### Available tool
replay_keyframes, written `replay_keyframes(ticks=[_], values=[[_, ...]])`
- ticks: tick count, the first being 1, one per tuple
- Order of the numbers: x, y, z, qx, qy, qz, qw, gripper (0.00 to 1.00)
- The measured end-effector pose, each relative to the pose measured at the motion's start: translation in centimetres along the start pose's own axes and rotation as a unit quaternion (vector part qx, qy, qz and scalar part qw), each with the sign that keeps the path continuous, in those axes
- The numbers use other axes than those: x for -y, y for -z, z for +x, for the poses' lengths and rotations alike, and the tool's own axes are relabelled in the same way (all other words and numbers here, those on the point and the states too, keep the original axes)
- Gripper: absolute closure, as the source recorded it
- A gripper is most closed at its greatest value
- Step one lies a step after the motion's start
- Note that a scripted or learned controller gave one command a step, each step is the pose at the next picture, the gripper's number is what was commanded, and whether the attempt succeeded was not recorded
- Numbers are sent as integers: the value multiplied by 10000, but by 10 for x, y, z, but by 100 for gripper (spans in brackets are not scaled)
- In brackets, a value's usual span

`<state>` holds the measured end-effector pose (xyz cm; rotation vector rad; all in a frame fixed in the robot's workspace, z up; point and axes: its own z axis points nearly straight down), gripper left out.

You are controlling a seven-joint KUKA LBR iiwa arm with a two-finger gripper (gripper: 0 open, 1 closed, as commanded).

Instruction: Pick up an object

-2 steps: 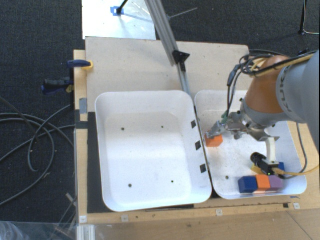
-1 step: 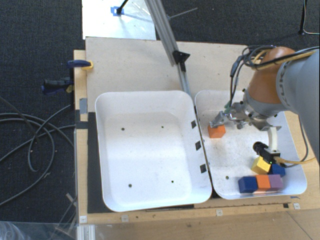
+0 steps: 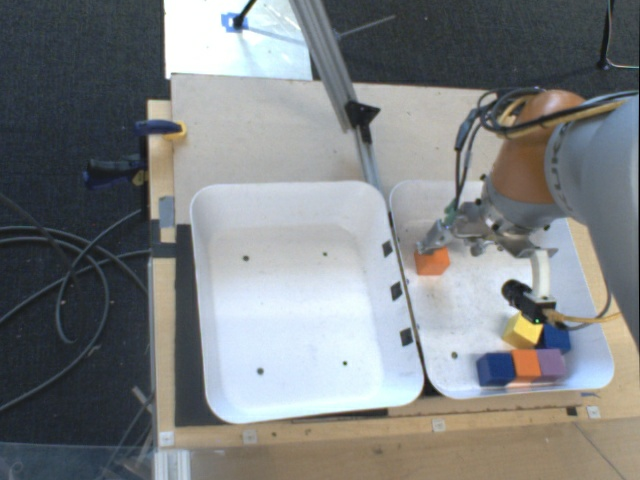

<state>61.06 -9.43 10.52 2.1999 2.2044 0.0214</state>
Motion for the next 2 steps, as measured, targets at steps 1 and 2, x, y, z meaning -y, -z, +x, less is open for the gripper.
replay_keyframes(ticks=[1,2], values=[[-25,-2,-5,-31,12,-34,10000,0],[-14,-15,13,-49,21,139,9999,0]])
